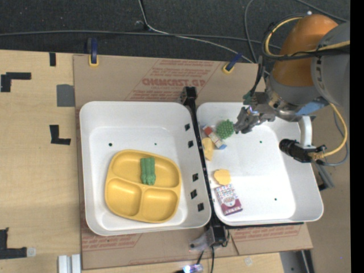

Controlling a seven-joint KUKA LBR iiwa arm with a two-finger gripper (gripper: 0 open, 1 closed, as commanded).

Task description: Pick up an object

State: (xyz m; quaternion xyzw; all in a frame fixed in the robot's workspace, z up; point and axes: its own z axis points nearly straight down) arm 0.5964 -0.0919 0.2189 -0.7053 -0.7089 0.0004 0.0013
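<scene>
Two shallow white bins sit side by side on a cardboard-covered bench, seen from above at a slant. The left bin (94, 152) holds a yellow divided plate (143, 185) with a green object (148, 170) lying in its top compartment. The right bin (296, 181) holds a loose cluster against its left wall: a green spiky ball (225, 129), a small red and white item (211, 134) just beside it, two yellow pieces (222, 176), and a red packet (228, 199) nearer the front edge. The grey arm with its orange band (307, 38) reaches in from the right, and the gripper (245, 121) hangs low, just to the right of the green spiky ball; whether its jaws are apart or together cannot be told. Nothing is visibly held. The likely risk is a miss: the ball is round and crowded against the wall and its neighbour, so closing jaws could push it aside or catch the bin's edge
</scene>
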